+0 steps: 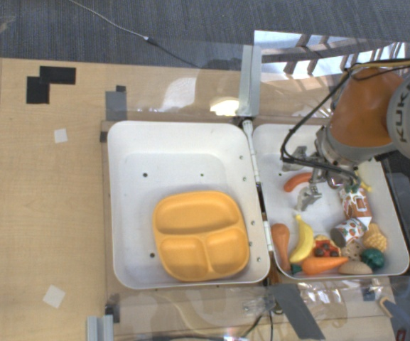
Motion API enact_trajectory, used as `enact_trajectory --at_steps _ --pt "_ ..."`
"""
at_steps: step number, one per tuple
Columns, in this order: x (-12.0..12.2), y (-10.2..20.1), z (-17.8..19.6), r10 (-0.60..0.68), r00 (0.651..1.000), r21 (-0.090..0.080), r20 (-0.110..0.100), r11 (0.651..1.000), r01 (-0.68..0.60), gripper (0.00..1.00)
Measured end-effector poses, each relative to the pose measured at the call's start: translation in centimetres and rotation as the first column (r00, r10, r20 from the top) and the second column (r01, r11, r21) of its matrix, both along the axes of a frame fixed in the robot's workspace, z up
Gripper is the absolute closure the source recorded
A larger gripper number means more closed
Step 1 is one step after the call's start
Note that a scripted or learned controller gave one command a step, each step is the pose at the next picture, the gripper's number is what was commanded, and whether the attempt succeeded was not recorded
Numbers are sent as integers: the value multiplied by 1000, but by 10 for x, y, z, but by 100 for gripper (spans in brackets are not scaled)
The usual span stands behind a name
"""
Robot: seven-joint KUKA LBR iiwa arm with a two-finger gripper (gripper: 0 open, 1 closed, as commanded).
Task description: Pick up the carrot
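The carrot [325, 265], orange with a green stub at its left end, lies along the front wall of the right bin [268, 151]. A yellow banana [304, 239] rests just above it. My gripper [310, 194] hangs over the middle of the right bin, a good way behind the carrot and apart from it. Right beside the gripper's left lies a small red-orange sausage-shaped piece [297, 181]. Nothing shows as held.
An orange-brown tapered piece [281, 241] lies along the right bin's left wall. Several toy foods and a small carton [356, 203] crowd the front right corner. The left bin [130, 155] holds a yellow divided plate [201, 233]. The arm's orange band [361, 112] looms over the bin's back right.
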State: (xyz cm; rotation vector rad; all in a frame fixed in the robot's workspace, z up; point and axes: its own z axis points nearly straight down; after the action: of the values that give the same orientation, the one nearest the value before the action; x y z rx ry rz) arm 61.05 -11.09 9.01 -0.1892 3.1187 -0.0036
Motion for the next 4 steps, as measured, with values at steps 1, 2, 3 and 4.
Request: enact_trajectory --at_steps 1,2,3,4 --pt "-67 25 0 72 997 -1 -1 997 -72 0" --pt "-103 -1 2 152 988 -4 8 988 -152 0" --pt "-69 -57 36 54 999 -3 -4 999 -54 0" --pt "-105 -10 4 12 1000 1 0 1000 -12 0"
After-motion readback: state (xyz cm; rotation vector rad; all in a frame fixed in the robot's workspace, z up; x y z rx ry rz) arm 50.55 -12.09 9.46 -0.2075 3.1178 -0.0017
